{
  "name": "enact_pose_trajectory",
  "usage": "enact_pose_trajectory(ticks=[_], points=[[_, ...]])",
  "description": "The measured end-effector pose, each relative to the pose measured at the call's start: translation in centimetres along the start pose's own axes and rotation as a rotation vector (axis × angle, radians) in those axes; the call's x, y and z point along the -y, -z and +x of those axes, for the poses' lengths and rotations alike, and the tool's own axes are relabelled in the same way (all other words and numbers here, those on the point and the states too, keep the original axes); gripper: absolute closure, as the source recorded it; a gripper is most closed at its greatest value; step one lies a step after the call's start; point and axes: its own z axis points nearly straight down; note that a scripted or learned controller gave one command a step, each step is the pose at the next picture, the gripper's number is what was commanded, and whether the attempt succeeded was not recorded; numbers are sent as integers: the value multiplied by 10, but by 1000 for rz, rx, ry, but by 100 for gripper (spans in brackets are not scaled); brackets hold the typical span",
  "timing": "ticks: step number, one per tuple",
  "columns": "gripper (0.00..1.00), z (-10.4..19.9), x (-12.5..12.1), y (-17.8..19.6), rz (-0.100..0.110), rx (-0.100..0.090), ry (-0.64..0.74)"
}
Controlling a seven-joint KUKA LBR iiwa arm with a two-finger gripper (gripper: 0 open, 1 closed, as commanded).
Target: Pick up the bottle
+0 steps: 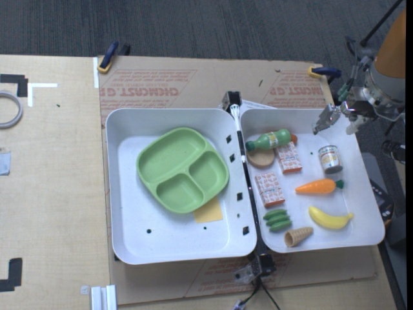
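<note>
Green plastic bottle (270, 140) lies untouched, right bin (368, 173) upper left. Two-finger gripper (335, 116) hovers upper right, apart; finger state unclear. Pickup not begun.

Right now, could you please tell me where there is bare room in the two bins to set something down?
The left bin has bare floor along its front, below the green plate and yellow card, and in its left corner. The right bin is crowded: bottle, can, carrot and banana; only its far strip is bare.
</note>
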Motion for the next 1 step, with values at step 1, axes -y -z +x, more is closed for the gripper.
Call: enact_pose_trajectory(ticks=[1], points=[[100, 0, 0, 10, 0, 1, 2]])
